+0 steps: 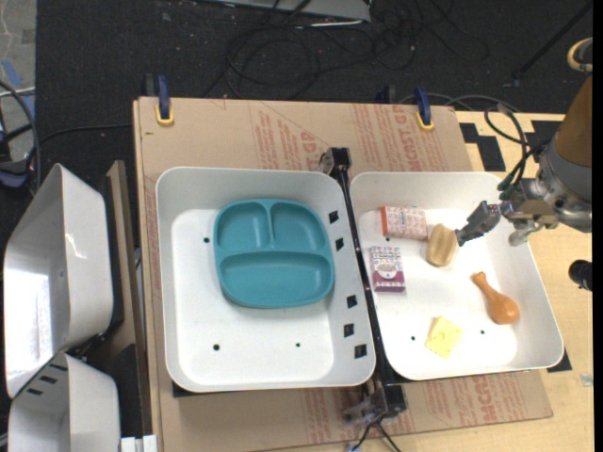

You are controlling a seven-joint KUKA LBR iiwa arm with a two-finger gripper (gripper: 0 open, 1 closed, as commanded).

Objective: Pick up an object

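The right bin [528,281] holds a tan bread roll [441,245], a red-and-white packet [404,221], a purple box [386,268], an orange chicken drumstick [497,298] and a yellow cheese wedge [444,336]. My gripper [474,225] hangs over the upper right part of this bin, pointing left. Its dark fingertips sit just right of the bread roll, close to it, with nothing visibly between them.
A teal divided plate [274,253] lies in the left bin [188,281]. A black divider [356,271] runs between the bins. Yellow clamps [165,111] grip the cardboard base at the back. White containers [52,271] stand at far left.
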